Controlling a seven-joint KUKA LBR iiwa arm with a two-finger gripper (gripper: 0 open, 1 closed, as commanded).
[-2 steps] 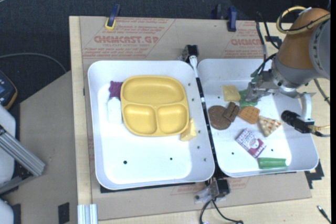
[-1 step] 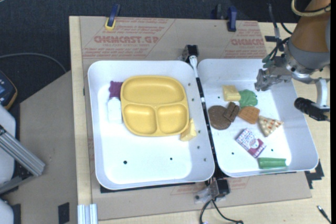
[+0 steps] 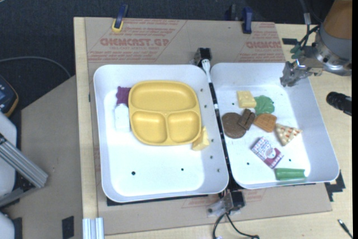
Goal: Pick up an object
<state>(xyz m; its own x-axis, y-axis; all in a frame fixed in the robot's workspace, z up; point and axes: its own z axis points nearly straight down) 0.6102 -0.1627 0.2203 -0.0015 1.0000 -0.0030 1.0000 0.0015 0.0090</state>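
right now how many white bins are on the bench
2: the left bin bears a yellow tray; the right bin bears small food items.

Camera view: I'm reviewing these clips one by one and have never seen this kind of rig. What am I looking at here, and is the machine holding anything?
This is a single camera fixed above a bench, looking down at a slant. The grey machine at the right is a robot arm; the dark part at its tip is the gripper, which hangs over the far right corner of the right bin. Nothing shows between its fingers, so it holds nothing.

Two shallow white bins sit side by side. The left bin holds a yellow divided tray, with a purple item and a white item beside it. The right bin holds small toy foods: a yellow block, a green piece, a brown cookie, a pizza slice, a purple packet and a green stick.
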